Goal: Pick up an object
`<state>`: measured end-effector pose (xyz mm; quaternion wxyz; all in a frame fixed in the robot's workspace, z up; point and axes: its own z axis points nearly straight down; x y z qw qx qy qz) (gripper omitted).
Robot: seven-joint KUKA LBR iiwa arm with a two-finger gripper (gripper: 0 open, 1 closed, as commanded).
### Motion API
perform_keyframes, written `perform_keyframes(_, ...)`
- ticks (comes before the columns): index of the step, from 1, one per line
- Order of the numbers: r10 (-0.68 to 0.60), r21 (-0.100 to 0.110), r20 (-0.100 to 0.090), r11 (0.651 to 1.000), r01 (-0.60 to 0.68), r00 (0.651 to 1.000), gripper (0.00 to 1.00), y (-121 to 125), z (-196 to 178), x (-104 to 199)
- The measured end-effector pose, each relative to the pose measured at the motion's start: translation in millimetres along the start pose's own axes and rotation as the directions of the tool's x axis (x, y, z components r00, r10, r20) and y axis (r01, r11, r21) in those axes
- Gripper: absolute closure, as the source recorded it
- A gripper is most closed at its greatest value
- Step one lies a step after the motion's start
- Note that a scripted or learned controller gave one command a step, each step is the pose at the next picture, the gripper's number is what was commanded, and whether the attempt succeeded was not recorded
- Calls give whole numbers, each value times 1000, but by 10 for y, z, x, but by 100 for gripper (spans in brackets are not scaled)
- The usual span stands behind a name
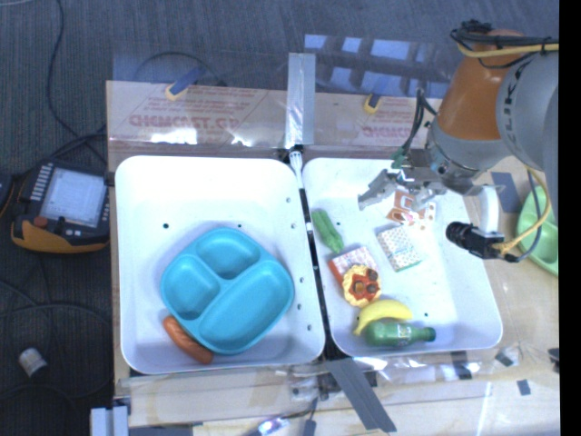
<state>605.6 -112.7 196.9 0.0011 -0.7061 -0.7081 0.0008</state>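
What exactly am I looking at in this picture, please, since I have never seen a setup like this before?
One camera looks down at a slant on a bench with two shallow white bins. The grey arm with an orange band is a robot reaching in from the right; its gripper hangs over the right bin, above a small orange packet. Nothing is seen held. That bin also holds a green pickle-like item, a checked pouch, a pizza-slice toy, a banana and a green bottle. The left bin holds a blue divided plate and an orange sausage-like toy.
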Motion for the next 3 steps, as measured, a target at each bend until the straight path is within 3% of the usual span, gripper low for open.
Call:
perform_keyframes(1, 39, -3, 2, 999, -39, 999, 0, -174, 1057, -542)
perform_keyframes(2, 38, -2, 0, 999, -38, 999, 100, -173, 967, -534)
perform_keyframes(3, 46, -2, 2, 999, -46, 999, 100, 168, 189, -642)
